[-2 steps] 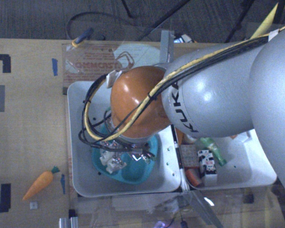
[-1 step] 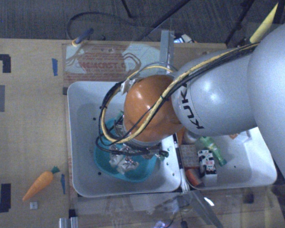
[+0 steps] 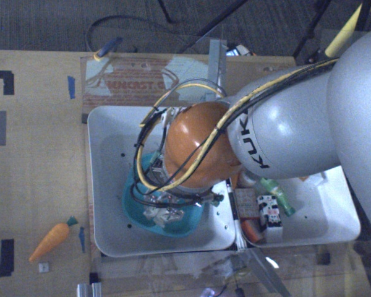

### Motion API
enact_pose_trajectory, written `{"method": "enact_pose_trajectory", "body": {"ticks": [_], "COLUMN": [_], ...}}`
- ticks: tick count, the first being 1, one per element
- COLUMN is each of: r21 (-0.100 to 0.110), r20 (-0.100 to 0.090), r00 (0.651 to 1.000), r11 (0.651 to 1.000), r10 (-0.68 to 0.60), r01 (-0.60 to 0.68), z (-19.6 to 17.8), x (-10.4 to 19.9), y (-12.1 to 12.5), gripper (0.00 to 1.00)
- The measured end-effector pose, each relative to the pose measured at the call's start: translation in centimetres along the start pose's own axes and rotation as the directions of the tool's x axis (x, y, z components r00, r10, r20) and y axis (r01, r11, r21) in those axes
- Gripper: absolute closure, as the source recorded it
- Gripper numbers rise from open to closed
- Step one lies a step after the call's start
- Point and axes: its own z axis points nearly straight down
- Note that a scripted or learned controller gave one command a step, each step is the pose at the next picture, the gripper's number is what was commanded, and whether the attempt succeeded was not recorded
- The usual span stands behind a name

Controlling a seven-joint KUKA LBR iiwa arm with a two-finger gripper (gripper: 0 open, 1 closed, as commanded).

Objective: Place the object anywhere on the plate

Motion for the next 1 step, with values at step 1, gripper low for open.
{"method": "enact_pose_trajectory", "body": {"ticks": [1], "r21": [0.009], "r20": [0.023], "r00": [1.000], "r11": [1.000], "r10": [-0.005], "r01": [0.004], "z": [-0.04], "x": [3.01], "y": [-1.71], "gripper": [1.00]}}
